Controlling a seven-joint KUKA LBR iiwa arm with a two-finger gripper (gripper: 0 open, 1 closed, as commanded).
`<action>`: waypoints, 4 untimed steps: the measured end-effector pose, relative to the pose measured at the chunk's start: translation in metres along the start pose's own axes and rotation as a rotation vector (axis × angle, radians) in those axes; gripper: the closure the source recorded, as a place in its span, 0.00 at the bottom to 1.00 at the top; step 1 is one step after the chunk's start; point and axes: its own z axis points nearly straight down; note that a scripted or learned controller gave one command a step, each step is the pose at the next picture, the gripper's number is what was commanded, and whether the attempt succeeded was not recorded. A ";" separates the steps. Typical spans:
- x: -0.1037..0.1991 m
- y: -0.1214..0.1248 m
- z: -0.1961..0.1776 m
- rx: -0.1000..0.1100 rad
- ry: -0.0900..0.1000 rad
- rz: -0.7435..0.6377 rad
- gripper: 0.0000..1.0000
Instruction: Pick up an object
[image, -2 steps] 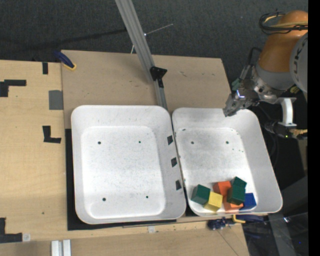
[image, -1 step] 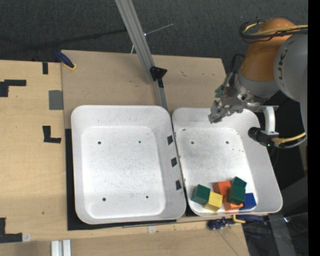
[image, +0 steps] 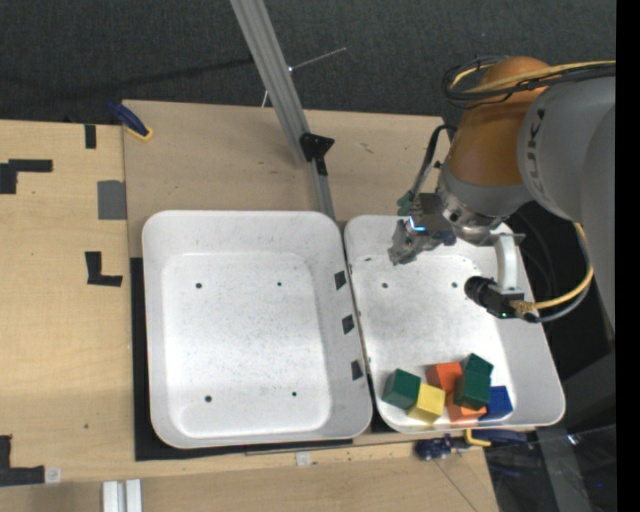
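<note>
The grey two-finger gripper (image: 405, 250) hangs over the far-left part of the right-hand shallow white plastic bin (image: 420, 310), w/ nothing seen between its tips; can't tell from this angle whether it's parted or closed. Judging by that, the pick isn't done yet: no object lifted, approach and grasp both left. The candidates sit in a tight cluster at the near end of the same bin, well apart from the gripper: a dark green cube (image: 403, 388), a yellow cube (image: 430, 401) touching it, an orange block (image: 446, 379), a second dark green block (image: 477, 378) and a blue block (image: 498, 401), packed close, so singling one out looks awkward. To the left, the other shallow white bin (image: 240, 320) lies alongside, rims nearly meeting. Both rest on a light wooden bench (image: 60, 330) w/ black tape marks, a grey metal pole (image: 285, 90) slanting up at the far side, dark floor beyond.
</note>
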 end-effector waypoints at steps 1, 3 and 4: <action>0.052 -0.018 -0.015 -0.002 0.001 -0.001 1.00; 0.138 -0.056 -0.015 -0.001 0.000 -0.001 1.00; 0.135 -0.055 -0.014 -0.001 -0.001 0.003 0.00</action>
